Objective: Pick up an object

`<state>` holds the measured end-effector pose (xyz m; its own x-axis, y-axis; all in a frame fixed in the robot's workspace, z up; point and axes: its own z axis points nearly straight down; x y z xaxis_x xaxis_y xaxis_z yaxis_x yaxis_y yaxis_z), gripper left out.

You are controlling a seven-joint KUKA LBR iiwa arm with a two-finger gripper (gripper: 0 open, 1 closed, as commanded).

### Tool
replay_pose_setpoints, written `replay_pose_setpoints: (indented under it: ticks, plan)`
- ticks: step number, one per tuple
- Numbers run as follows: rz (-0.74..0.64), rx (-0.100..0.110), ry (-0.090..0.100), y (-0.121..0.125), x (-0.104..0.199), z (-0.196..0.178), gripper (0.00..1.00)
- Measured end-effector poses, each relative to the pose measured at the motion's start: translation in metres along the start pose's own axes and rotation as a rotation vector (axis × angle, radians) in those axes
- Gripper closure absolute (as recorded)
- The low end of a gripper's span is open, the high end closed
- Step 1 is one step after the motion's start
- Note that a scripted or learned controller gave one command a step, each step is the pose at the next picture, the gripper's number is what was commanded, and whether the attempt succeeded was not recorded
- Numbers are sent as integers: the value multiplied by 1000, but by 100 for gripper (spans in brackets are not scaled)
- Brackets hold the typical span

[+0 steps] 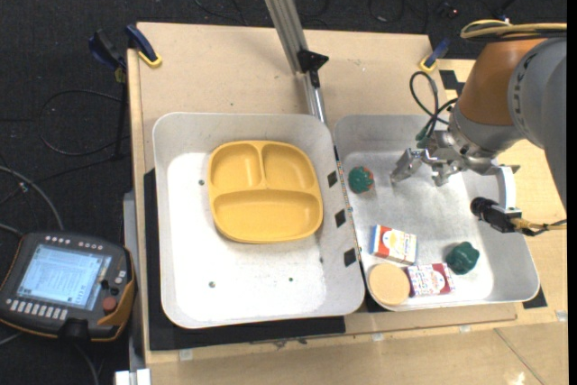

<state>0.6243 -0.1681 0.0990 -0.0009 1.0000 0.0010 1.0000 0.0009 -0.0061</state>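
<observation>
In the camera view the claw [416,163] hangs at the right bin's [514,279] 12 o'clock, holding nothing, its spread unreadable. A green ball [361,180] sits at its 9 o'clock, probably the handiest pick, while boxes [394,243] crowd 6 o'clock.

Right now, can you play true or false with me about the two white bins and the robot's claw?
1. The yellow plate lies in the left bin. True.
2. The claw hangs above the left bin. False: it is above the right bin.
3. The claw holds the small green ball. False: the ball lies on the bin floor, apart from the claw.
4. The right bin has two small boxes, one white and orange, one red and white. True.
5. The round tan lid sits on the yellow plate. False: it lies in the right bin's near corner, beside the red and white box.
</observation>
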Motion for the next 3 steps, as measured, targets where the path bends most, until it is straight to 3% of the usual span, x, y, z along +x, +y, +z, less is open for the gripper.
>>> replay_pose_setpoints:
  ticks: [1,3]
  plan:
    - [0,-8,-2,2,0,-15,100]
    - [0,-14,-4,1,-19,-124,100]
